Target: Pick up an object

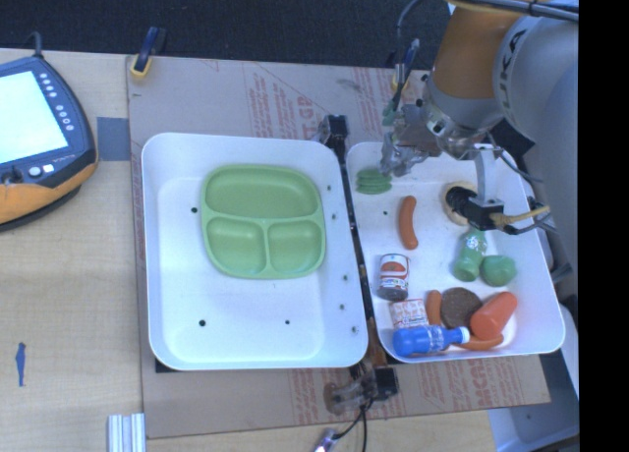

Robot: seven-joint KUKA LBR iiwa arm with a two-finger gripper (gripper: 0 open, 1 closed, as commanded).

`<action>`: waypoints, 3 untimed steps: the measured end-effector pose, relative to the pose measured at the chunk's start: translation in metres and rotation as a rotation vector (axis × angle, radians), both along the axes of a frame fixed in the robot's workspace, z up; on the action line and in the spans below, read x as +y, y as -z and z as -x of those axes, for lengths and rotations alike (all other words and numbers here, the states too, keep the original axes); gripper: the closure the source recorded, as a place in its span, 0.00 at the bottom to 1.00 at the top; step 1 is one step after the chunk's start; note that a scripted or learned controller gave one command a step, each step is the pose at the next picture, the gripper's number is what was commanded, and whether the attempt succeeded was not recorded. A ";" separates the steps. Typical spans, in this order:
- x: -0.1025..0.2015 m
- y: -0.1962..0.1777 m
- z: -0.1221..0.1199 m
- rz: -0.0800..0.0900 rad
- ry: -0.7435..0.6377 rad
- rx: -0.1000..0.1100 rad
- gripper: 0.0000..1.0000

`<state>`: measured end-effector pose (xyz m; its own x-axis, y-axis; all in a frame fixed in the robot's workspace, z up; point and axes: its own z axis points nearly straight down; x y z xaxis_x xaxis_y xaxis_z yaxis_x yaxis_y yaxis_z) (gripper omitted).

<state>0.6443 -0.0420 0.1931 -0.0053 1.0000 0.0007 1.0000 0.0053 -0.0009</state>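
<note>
Camera view: you are seeing the gripper [393,161] hovering just right of the green disc [372,183], jaw state indeterminable.

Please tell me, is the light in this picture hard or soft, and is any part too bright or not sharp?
Camera view: hard light; the arm casts a dark shadow across the right bin, over the food near its far edge. The left bin is nearly washed out around the green tray. The gripper looks slightly soft; the label on the small can is unreadable.
</note>
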 end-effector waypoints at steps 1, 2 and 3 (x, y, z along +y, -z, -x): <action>-0.048 0.001 -0.012 0.001 0.003 0.001 1.00; -0.047 0.001 -0.012 0.001 0.002 0.001 0.00; -0.050 0.103 0.010 0.002 0.001 0.006 0.00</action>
<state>0.6348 -0.0924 0.0904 -0.0045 1.0000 -0.0009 1.0000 0.0045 -0.0073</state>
